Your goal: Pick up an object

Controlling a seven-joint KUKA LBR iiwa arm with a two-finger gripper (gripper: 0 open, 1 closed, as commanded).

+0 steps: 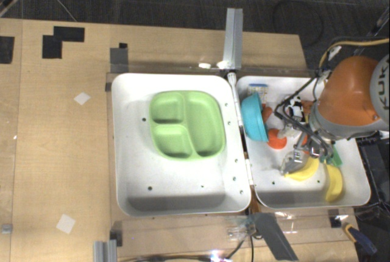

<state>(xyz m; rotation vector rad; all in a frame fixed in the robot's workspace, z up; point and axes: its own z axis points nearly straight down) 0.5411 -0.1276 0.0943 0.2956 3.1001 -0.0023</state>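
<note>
A: Camera view, quick pass. Two white bins on the wooden surface (55, 151). Left bin (131, 194) holds a green divided tray (186, 123), roughly centred, flat.

B: Right bin (356, 194)?

A: Cluttered. Blue bowl (254, 117) tipped on its edge against the wall shared with the left bin. Just right of it a small orange-red piece (277, 141), can't tell what it is. Two yellow bananas near the front: one (304, 171) lying curved mid-bin, another (333, 183) more upright toward the front right corner. Something green (334, 159) between them, partly hidden.

B: Arm?

A: Comes in from the right, orange band (344, 93) over the right bin's back half. Gripper (297, 160) is down low, right at the mid-bin banana, touching or just above its upper edge.

B: Pinching it?

A: Cannot tell. Metal parts are small and blurred, so no call on spread or pressed together, and no banana clearly between them.
</note>
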